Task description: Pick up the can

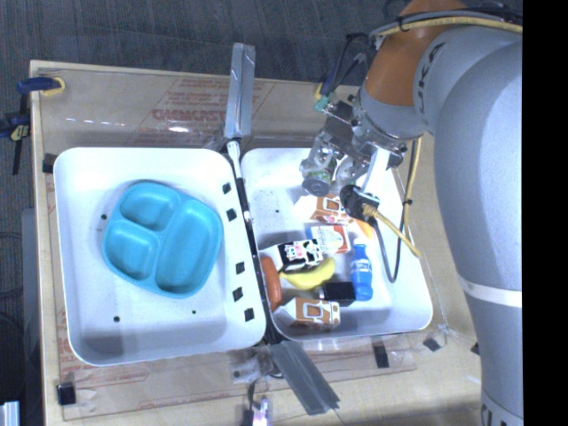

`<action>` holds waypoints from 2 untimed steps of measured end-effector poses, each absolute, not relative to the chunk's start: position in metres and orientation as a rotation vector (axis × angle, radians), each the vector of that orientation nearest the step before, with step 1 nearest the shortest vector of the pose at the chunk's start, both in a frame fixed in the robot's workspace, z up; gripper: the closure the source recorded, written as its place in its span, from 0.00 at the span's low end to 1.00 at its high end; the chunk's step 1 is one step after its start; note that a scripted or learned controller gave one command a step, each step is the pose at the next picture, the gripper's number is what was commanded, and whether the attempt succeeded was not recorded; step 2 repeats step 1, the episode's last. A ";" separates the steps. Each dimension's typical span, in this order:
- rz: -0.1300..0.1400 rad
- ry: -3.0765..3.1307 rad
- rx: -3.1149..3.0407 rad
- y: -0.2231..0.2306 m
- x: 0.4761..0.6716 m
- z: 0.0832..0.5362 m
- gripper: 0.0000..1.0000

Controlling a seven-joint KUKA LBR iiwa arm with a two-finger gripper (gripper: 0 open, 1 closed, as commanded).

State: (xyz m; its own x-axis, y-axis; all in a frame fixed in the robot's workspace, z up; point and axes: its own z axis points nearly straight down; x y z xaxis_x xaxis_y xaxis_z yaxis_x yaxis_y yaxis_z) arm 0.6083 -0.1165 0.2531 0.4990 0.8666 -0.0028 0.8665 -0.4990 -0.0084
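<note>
Over the right bin's (404,304) far edge hangs the hand (333,171), and a silvery can (316,179) shows at its tip, seemingly between the fingers, raised above the bin floor. Nearer the bin's front edge lie a banana (308,276), a blue bottle (360,272), a black-and-white carton (302,253) and small orange boxes (318,312). A blue divided tray (163,237) sits in the left bin (80,327).
</note>
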 end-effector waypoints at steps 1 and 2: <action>0.005 -1.349 -2.833 -0.110 0.631 0.329 1.00; 0.005 -1.349 -2.833 -0.110 0.631 0.329 1.00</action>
